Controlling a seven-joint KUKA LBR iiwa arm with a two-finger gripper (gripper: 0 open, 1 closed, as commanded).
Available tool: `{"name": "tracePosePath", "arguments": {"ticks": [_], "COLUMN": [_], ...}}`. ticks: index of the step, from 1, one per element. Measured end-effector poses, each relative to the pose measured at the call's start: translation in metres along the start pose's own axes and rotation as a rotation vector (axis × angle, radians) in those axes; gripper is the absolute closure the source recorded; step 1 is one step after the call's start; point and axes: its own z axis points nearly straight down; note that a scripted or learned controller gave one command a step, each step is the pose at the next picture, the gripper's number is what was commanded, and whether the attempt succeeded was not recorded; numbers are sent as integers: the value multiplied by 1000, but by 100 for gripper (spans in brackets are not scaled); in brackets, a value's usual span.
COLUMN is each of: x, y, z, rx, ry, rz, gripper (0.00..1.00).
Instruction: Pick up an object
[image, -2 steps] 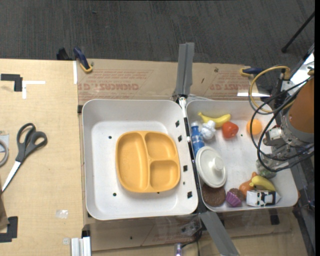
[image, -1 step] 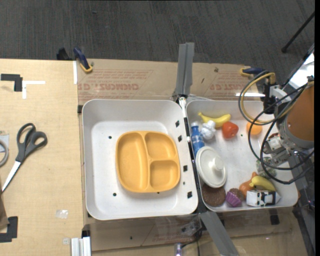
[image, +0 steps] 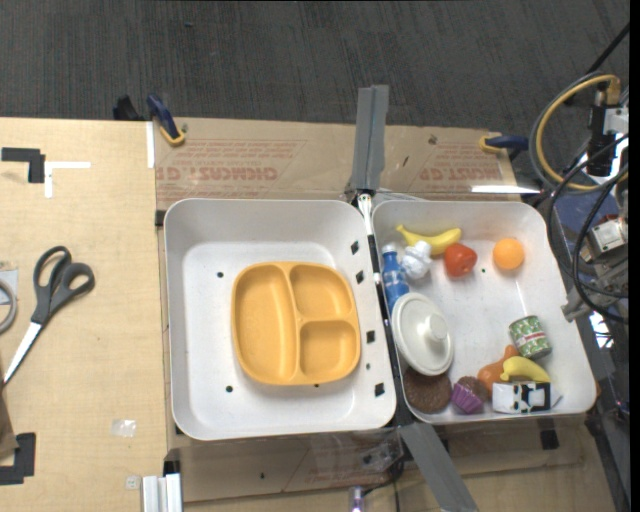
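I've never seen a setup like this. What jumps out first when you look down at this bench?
The big yellow divided plate catches the eye first, lying alone in the left bin. Next comes the right bin, scattered with small colourful things: a banana, a tomato, an orange and a white lid. Off to the left, scissors lie on the wooden bench.

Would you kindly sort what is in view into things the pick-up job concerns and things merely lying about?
Job:
banana
tomato
orange
blue bottle
white lid
green can
purple cup

Lying about:
yellow divided plate
scissors
blue clamps
cables
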Motion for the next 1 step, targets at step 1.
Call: {"name": "tracePosePath", "arguments": {"ticks": [1], "x": [-13], "y": [0], "z": [172], "rx": [16], "ry": [9], "rz": [-243], "gripper": [100]}}
